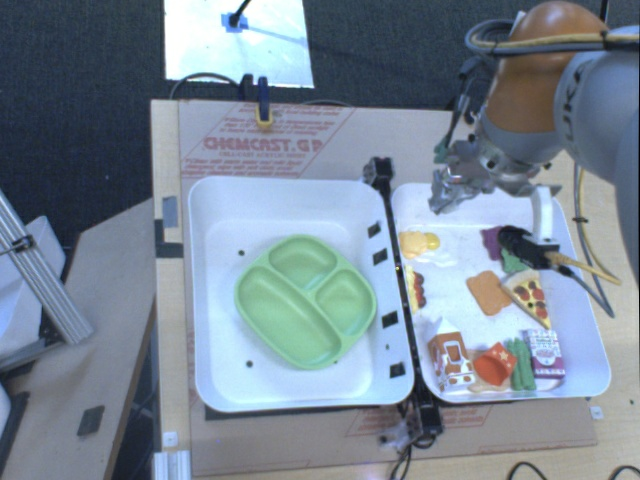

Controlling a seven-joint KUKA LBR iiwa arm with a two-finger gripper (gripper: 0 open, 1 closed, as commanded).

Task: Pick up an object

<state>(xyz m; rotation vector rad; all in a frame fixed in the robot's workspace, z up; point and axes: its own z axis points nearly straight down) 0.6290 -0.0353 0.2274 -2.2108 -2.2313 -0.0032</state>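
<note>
free: right bin (pixel 590 363) centre, bare floor | blocked: toys crowd 3 to 6 o'clock | left bin (pixel 210 268): green plate (pixel 305 301) fills centre

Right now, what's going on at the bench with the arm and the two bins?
The arm's gripper hangs over the far end of the right bin, above a yellow toy. Nothing shows between its jaws, so no pick is made yet. Toy foods lie in that bin, among them a pizza slice and a small carton. The left bin holds a green divided plate.
</note>
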